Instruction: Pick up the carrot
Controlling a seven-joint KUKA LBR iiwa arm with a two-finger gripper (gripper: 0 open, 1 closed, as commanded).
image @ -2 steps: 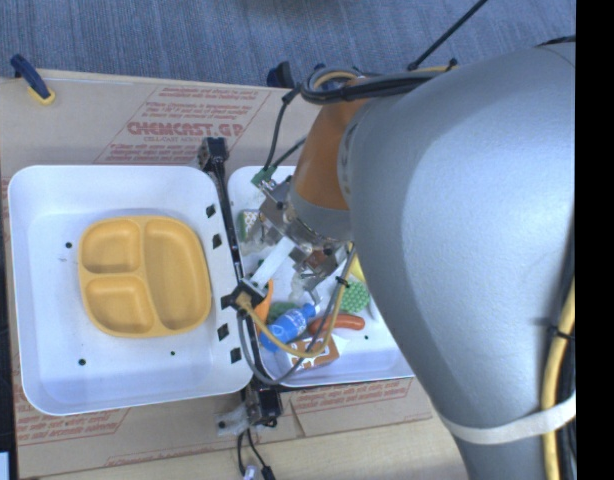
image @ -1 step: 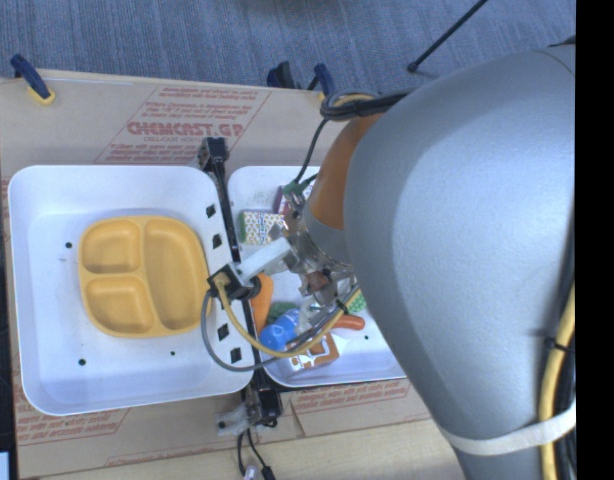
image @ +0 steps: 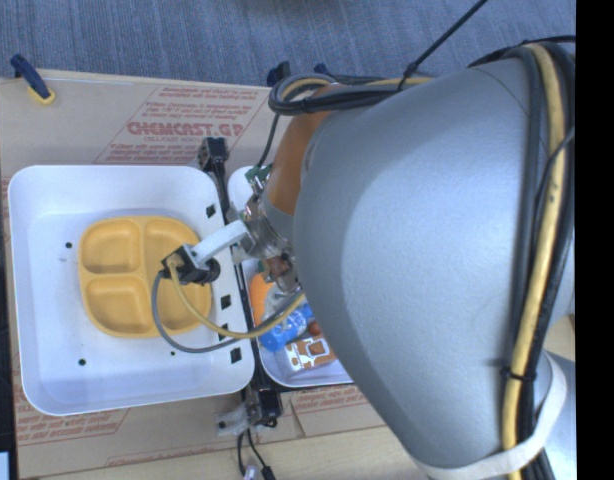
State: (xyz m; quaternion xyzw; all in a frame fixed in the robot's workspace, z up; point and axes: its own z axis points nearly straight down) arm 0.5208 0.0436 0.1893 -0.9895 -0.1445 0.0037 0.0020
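Observation:
An orange piece that looks like the carrot (image: pixel 258 294) lies in the right bin (image: pixel 287 376), close to its left wall. Most of it is hidden under the wrist. My gripper (image: pixel 275 266) hangs low over that spot, directly above the carrot. The big grey arm covers nearly all of the right bin.
The left bin (image: pixel 47 368) holds a yellow divided plate (image: pixel 137 273) in its middle. In the right bin, a blue item (image: pixel 287 330) and a printed packet (image: pixel 311 354) lie just below the carrot. A cardboard sheet (image: pixel 137 118) lies under both bins.

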